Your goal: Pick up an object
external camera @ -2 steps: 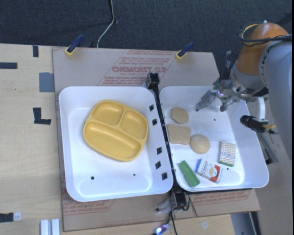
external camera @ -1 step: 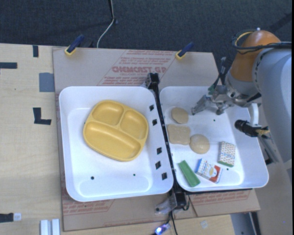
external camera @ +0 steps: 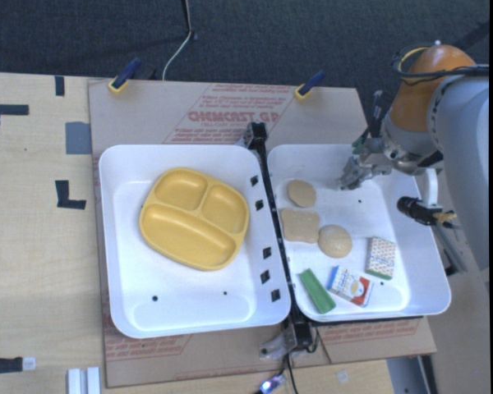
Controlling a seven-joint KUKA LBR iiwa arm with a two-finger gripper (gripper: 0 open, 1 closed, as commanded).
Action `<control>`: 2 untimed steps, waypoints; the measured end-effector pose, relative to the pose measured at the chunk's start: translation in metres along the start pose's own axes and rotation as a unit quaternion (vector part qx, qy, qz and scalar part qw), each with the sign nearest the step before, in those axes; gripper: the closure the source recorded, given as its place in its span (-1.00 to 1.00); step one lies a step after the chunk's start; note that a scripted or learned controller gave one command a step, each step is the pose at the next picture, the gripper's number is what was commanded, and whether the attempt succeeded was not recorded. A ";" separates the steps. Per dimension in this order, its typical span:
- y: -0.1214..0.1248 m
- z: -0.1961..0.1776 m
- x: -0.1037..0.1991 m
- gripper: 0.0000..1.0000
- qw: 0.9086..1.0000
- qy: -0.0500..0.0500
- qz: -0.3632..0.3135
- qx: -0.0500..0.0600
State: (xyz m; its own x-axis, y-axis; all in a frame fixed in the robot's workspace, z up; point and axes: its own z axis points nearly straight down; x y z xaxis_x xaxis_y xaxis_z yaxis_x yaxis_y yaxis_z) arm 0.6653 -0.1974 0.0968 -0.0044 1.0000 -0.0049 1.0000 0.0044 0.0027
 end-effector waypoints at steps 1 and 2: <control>-0.007 -0.047 0.005 1.00 1.000 0.002 0.002 0.001; -0.005 -0.110 0.007 1.00 1.000 0.002 0.001 0.000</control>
State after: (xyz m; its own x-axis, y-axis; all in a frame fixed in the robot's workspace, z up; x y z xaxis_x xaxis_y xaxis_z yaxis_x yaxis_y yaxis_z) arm 0.6595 -0.1902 0.2067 -0.0019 1.0000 -0.0010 1.0000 0.0019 0.0034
